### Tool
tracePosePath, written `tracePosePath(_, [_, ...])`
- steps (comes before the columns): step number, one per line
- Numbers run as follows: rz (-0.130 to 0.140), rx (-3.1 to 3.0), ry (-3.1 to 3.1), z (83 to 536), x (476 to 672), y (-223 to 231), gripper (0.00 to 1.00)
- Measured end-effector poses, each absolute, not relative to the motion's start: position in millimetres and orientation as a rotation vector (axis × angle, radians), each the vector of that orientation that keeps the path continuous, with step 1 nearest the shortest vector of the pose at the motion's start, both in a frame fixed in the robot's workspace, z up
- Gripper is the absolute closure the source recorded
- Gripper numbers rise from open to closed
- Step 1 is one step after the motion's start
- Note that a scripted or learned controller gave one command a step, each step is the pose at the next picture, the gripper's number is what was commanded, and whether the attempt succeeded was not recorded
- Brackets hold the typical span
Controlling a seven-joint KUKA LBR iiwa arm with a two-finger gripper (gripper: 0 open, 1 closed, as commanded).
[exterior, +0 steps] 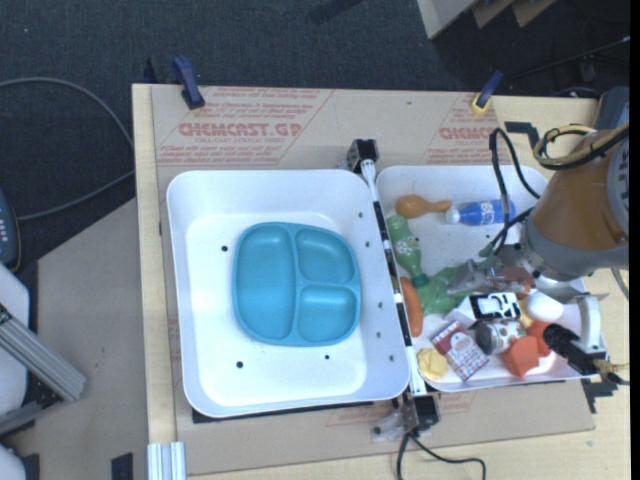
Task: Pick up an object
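Item: right bin [440, 176], crowded. Your gripper [497, 306] sits low among the clutter, and you cannot tell its state. The arm hides the bin's right side. Visible: water bottle [481, 212], clear with blue label, at the far edge; green items mid-bin; orange toy [526, 354] near corner. Left bin [200, 268]: blue divided plate [297, 283].

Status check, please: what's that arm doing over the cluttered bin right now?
Gripper down among right bin clutter; grasp not confirmed. Water bottle and orange toy close by. Blue plate alone in left bin.

One fixed camera overhead, slanting down on both bins [190, 268].
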State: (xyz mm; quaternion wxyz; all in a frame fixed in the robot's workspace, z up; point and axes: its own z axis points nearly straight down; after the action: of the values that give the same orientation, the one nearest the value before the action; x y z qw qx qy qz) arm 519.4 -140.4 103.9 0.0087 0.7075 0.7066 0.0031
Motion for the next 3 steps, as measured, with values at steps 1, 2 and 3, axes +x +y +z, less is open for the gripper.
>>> tracePosePath(1, [0.000, 2.221, 2.219, 131, 548.9, -203, 0.00])
tracePosePath(2, [0.001, 2.219, 2.223, 84, 624.0, -172, 0.00])
tracePosePath(3, [-0.001, 2.220, 2.220, 140, 586.2, -222, 0.00])
